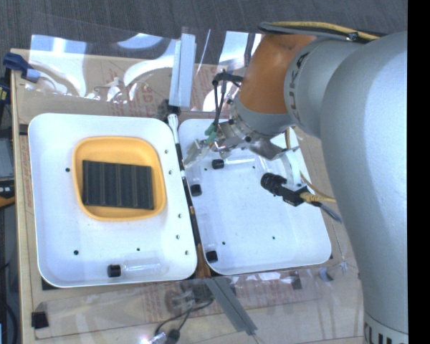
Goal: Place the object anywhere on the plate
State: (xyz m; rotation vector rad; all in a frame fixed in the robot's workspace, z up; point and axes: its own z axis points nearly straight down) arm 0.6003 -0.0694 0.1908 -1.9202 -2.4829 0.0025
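Plate [118, 149] yellow-rimmed, dark ribbed centre, in left bin [57, 249]; gripper [209, 143] open or closed, cannot tell

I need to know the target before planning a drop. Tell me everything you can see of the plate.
The plate is a yellow-orange rounded rectangle with a raised rim, plastic by its look. A dark, ribbed rectangular panel covers its middle. It lies flat in the left bin, toward the bin's upper middle, with white floor showing all round it. Nothing else touches it; the gripper is over the right bin.
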